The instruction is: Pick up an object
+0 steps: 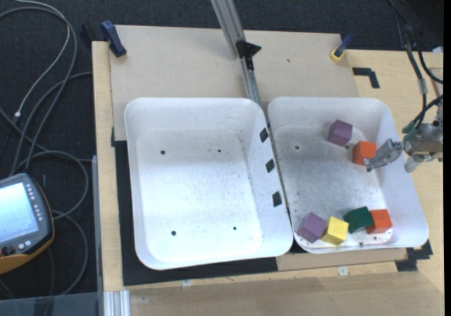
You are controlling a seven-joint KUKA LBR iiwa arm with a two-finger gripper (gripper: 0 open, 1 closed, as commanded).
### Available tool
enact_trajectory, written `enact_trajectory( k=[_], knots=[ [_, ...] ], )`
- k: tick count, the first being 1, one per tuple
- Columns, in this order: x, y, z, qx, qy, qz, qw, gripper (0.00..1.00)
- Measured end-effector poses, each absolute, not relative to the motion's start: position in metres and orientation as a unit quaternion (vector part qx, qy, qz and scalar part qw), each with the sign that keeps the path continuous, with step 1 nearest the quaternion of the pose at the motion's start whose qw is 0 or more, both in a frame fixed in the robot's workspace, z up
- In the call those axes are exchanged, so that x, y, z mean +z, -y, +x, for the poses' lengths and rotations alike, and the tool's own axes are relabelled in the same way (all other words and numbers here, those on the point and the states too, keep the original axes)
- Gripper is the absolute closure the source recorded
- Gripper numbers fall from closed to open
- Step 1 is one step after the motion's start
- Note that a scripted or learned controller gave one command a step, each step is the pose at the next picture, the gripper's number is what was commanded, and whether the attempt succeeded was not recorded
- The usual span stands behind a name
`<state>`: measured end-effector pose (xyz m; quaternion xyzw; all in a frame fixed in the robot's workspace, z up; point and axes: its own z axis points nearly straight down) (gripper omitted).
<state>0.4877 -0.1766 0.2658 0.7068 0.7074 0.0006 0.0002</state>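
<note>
1. Bench carries 2 white bins side by side; left bin and right bin touch along their inner edges
2. Gripper enters from the right over the right bin's far rim, hanging at the bin's upper right part
3. Its grey tip sits right against an orange cube; touching or just beside, cannot tell which
4. Whether the gripper is spread or pinched cannot be told; the tip is small and blurred, and no cube is seen pinched in it
5. Purple cube lies just up and left of that orange cube, very near it, on the bin floor
6. 4 more cubes cluster at the right bin's near edge: a second purple cube at the left, yellow cube touching it, green cube next, then a second orange cube at the right
7. Green and second orange cubes sit side by side, touching or nearly so
8. Metal rail slants down from the top to the gap between the bins
9. Blue clamp grips the bench's far left corner; yellow-and-blue clamp sits at the far right
10. Handheld pendant with lit screen lies at the left, off the bench, cables trailing above it
</note>
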Motion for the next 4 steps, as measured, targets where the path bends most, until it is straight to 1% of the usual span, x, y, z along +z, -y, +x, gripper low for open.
enact_trajectory(
  k=[1,2,3,4],
  knots=[
    [0.301,0.143,0.536,0.0024,-0.71,0.705,0.003,0.0],
    [0.268,0.207,0.585,-0.0003,-0.706,0.708,0.003,0.0],
    [0.133,0.216,0.591,0.0015,-0.708,0.707,0.003,0.0],
    [0.098,0.189,0.579,-0.0008,-0.708,0.706,-0.003,0.0]
  ],
)
